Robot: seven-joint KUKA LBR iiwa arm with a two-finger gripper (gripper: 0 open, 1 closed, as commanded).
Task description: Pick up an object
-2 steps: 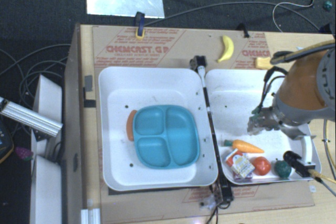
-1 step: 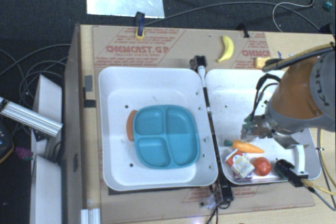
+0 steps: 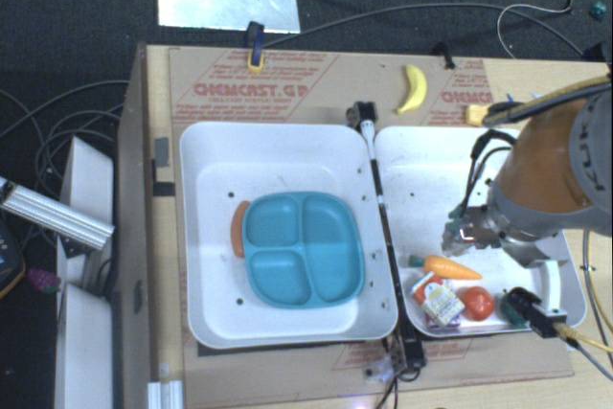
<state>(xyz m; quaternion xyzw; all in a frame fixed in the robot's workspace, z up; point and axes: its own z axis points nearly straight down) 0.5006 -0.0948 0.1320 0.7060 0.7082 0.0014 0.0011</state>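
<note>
In the right bin (image 3: 421,158), at its 6 o'clock wall, a tomato (image 3: 478,304), a small packet (image 3: 441,302) and a carrot (image 3: 450,268) crowd together. Just past the carrot, toward 12 o'clock, hangs the pincer (image 3: 463,232); its own bulk hides the grip, so I cannot tell its state

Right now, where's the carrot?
The carrot lies in the right bin, toward its near end, just below the gripper and above the tomato and small packet.
</note>
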